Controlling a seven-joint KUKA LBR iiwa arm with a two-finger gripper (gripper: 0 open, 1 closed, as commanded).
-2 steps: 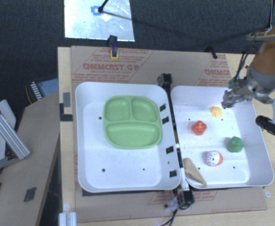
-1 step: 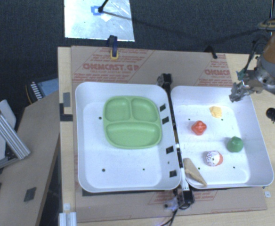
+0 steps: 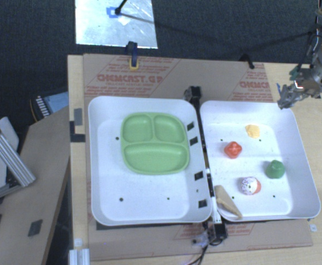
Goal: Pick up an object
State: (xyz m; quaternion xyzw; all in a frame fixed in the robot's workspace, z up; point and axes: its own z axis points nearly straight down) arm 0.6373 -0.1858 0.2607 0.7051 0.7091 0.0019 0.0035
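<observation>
The right bin [image 3: 299,148] holds a small yellow piece [image 3: 253,130], a red toy [image 3: 232,149], a green round toy [image 3: 275,169], a white and orange ball [image 3: 250,185] and a tan wedge [image 3: 227,201] at its front left corner. My gripper [image 3: 289,95] hangs at the far right, above the back right corner of that bin, well apart from every toy. Nothing shows between its fingers.
The left bin [image 3: 103,192] bears a green divided plate [image 3: 154,143]. Black clips [image 3: 194,94] run along the seam between the bins. A shiny metal sheet [image 3: 116,14] lies at the back, and an aluminium rail [image 3: 6,153] stands at the left.
</observation>
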